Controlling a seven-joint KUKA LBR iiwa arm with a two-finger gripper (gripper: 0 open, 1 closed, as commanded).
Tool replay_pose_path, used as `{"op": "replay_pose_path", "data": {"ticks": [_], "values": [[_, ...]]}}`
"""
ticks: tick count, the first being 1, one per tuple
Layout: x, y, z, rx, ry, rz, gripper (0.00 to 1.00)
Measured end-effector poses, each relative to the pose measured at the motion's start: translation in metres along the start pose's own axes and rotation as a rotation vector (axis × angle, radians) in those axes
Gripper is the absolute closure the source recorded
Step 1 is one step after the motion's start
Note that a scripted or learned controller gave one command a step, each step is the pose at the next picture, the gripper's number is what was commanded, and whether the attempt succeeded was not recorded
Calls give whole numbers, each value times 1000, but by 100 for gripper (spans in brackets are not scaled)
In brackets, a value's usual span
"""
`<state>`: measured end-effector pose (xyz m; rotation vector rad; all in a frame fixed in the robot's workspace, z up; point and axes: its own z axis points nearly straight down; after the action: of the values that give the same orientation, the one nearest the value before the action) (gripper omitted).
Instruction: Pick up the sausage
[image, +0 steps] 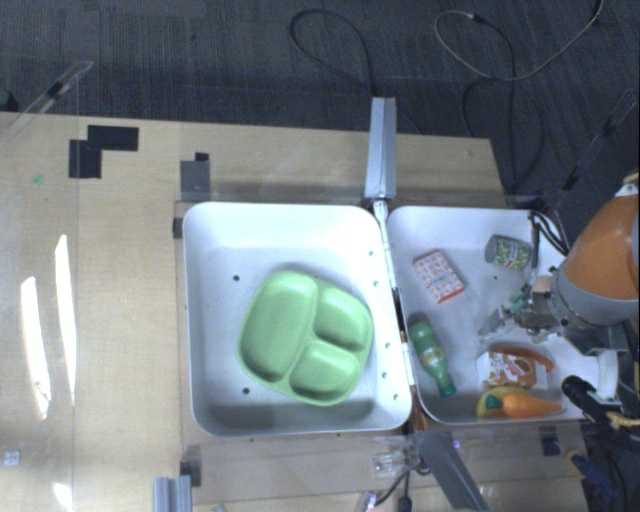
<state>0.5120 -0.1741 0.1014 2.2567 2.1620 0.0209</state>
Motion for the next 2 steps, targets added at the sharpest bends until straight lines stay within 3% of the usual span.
{"op": "replay_pose_path", "data": {"ticks": [1, 2], "values": [[79, -10, 11, 4, -3, 223, 0], [81, 17, 13, 12, 0, 490, 0]]}}
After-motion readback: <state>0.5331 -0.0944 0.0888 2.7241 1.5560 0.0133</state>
